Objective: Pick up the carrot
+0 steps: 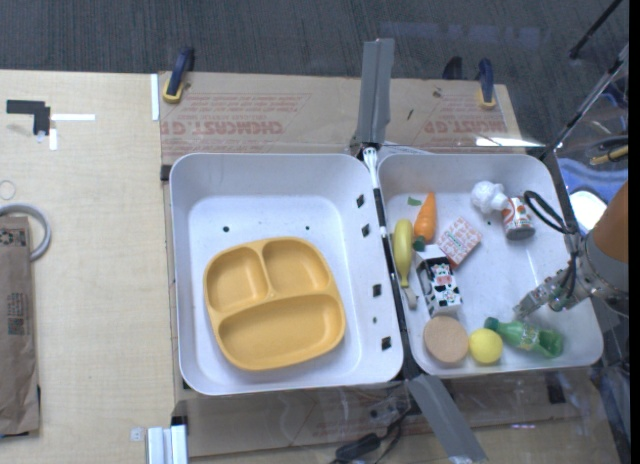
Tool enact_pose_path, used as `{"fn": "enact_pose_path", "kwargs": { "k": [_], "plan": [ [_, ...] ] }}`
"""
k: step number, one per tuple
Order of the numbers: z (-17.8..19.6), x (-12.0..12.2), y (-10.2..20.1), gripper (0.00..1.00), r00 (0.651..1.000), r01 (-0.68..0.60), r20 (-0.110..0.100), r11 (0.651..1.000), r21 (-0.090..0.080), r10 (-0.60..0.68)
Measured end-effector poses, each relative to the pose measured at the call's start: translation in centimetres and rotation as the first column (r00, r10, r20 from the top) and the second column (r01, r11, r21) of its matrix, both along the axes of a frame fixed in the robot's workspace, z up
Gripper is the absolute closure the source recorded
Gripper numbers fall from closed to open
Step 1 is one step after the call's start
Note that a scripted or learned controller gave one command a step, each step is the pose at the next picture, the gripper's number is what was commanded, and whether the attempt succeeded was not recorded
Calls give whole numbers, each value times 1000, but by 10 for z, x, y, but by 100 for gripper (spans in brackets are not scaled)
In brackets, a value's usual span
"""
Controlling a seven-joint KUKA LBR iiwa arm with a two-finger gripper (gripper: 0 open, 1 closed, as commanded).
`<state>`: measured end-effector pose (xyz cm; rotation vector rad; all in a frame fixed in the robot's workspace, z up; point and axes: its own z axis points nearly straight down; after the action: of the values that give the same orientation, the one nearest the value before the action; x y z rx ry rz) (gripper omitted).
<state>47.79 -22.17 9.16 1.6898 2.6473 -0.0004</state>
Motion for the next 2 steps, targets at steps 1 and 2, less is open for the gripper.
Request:
{"fn": "enact_pose_path", "kwargs": {
  "k": [1,2],
  "plan": [
    [186,0,-1,100,854,520,-1,854,-2,-520],
    [322,17,10,100,528,849,-1,528,-4,-849]
  ]
}}
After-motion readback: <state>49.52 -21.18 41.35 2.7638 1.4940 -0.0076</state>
